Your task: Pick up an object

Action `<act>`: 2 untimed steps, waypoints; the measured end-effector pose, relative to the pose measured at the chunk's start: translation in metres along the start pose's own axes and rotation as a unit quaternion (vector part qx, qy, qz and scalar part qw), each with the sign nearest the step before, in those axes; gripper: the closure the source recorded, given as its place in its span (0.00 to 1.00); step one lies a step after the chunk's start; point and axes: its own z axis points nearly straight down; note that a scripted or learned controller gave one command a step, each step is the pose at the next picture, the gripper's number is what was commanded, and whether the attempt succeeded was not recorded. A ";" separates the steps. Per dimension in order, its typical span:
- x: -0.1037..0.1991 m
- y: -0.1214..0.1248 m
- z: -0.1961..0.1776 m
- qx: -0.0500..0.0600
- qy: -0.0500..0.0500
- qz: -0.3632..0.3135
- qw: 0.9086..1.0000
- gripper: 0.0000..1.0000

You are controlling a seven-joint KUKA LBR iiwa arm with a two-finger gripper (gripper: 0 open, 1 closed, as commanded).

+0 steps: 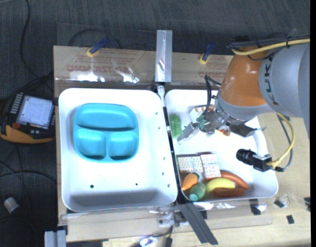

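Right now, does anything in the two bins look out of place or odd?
Nothing looks spilled or damaged. The blue divided tray lies flat in the left bin; the toy food, banana included, is crowded into the right bin's near corner.

I log: divided tray (pixel 105 131) in left bin (pixel 75 189); banana (pixel 218 184) and patterned boxes (pixel 198 164) in right bin's (pixel 268 187) near end.

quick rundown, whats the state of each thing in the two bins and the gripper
blue tray: flat in left bin, compartments bare
green object: at right bin's left wall
gripper: low in right bin, holding nothing visible
patterned box: lying flat
banana: lying by the near wall
carrot: at the near-left corner
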 end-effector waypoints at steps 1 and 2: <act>-0.078 0.041 0.012 0.000 -0.001 0.067 0.998 0.00; -0.135 0.055 0.006 0.000 -0.002 0.047 0.999 0.00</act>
